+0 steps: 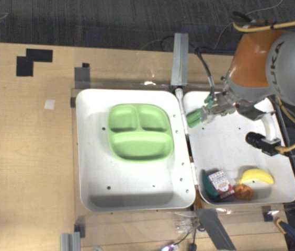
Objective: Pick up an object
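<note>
The arm (273,61) comes in from the right of the camera view, its orange band sitting above the far right corner of the right bin (226,145). The gripper (206,111) reaches toward the bin's upper left corner, close to the divider between the two bins. A small green object (193,118) sits right at the gripper's tip, beside the bin's left wall. It looks pinched between the fingers, though the fingertips are small and partly blurred — so the hold reads as closed on the green object rather than plainly proven.

The left bin (92,140) carries a light green divided tray (138,131), lying flat near its middle with three compartments (two small ones toward the far side, one long one toward the near side).

In the right bin, the remaining things are gathered along the near edge. A yellow banana (257,178) lies near the right corner. Just beside it to the left is a small brown-orange item (244,192), touching or nearly touching a little packet with a white and red label (220,181). A dark teal piece (206,181) leans against the bin's near left wall next to the packet. A black cylindrical part (260,140) shows by the right wall, beneath the arm; whether it is a loose object or part of the rig cannot be told
</note>
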Robot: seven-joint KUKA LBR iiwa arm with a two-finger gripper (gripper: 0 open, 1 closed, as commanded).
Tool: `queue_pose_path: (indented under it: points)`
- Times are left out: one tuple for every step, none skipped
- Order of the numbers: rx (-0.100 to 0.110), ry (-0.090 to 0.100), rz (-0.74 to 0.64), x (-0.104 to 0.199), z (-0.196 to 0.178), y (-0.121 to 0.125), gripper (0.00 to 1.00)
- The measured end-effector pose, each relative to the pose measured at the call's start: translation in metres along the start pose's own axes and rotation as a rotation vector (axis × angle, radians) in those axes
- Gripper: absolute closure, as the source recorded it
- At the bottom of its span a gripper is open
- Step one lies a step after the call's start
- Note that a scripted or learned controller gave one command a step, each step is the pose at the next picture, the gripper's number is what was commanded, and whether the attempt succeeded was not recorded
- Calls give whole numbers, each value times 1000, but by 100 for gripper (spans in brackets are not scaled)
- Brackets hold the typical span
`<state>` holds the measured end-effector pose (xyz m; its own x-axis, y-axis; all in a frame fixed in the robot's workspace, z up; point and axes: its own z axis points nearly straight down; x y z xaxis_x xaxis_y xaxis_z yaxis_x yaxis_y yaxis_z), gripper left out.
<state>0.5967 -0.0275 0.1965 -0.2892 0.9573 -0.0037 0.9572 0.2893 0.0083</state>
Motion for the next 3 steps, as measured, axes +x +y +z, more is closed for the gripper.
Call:
queue_pose_path:
  points:
    - [4,2,26,-37,7,-37,100]
    - [-6,-2,181,-77,106,-22,100]
    - [-6,-4,181,-78,106,-23,0]
